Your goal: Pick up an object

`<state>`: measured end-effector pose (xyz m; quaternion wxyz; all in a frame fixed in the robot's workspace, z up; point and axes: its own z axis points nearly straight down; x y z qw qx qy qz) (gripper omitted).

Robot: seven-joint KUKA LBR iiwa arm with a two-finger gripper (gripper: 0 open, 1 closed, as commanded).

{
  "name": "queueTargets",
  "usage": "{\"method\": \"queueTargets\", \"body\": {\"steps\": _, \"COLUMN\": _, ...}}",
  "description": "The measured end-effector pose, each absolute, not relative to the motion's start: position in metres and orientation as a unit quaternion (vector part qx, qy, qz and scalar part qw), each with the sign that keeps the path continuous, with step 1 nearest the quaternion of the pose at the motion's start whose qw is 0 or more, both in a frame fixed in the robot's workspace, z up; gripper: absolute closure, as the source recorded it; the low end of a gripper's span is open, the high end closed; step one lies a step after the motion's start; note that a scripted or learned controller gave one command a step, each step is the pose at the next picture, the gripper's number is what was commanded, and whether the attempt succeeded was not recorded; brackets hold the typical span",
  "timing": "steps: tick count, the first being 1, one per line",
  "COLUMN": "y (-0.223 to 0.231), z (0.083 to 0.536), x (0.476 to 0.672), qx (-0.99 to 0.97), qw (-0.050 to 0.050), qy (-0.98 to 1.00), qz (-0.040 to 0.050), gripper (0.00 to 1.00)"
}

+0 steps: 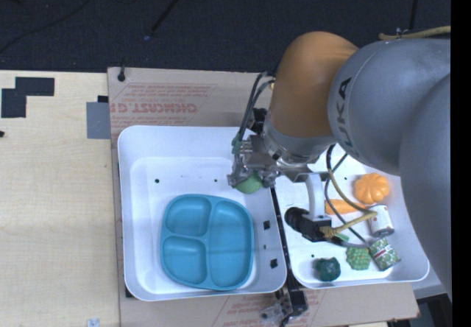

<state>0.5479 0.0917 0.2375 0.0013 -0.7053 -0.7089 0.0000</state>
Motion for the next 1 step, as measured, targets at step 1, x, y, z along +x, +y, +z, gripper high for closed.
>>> {"method": "queueTargets", "body": {"steps": 1, "y": 0.0934, "z": 0.2176, "x": 0.5458, "qx": -0.707, "qw": 0.002, "qy": -0.707, "qz": 0.0025, "gripper": 1.00}}
